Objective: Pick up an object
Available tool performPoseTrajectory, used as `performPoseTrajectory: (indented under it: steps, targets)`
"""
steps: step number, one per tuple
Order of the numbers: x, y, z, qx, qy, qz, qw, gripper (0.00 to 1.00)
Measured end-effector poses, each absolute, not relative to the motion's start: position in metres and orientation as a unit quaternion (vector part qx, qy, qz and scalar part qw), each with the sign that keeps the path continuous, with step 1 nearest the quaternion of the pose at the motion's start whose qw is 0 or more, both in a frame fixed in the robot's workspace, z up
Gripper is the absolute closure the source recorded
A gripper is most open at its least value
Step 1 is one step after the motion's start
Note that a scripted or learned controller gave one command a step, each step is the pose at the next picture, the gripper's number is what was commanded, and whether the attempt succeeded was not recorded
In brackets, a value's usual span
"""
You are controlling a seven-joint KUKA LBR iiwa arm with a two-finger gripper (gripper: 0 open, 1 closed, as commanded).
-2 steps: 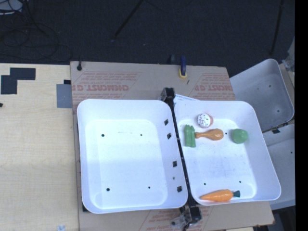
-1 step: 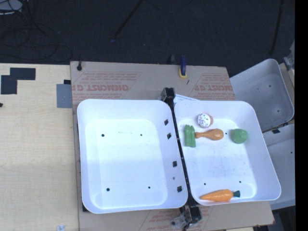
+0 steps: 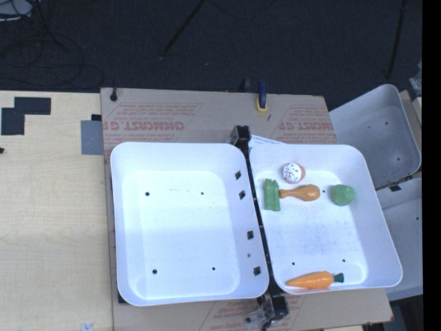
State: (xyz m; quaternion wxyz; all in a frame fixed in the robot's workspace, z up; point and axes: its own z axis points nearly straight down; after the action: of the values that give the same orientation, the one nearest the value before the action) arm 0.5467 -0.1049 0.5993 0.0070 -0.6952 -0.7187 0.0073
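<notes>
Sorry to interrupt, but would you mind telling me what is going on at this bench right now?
Nothing is being handled at this moment. The right white bin holds an orange toy carrot, a tan drumstick-shaped toy, a green block, a round green piece and a small speckled white ball, all lying untouched.

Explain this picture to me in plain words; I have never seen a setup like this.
One fixed camera looks down at a slant on a bench. Two shallow white bins sit side by side on a brown board: the left bin and the right bin. A robot arm is meant to pick up an object from here. In the right bin lie a small white speckled ball, a green block, an orange-brown drumstick-shaped toy, a green lump and, near the front edge, a toy carrot. Nothing is being held.
</notes>
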Motion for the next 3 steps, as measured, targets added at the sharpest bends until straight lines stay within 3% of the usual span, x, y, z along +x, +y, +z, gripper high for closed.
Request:
performPoseTrajectory:
  steps: [3]
  targets:
    - [0.549, -0.102, 0.627, -0.691, -0.723, 0.0095, 0.010, 1.00]
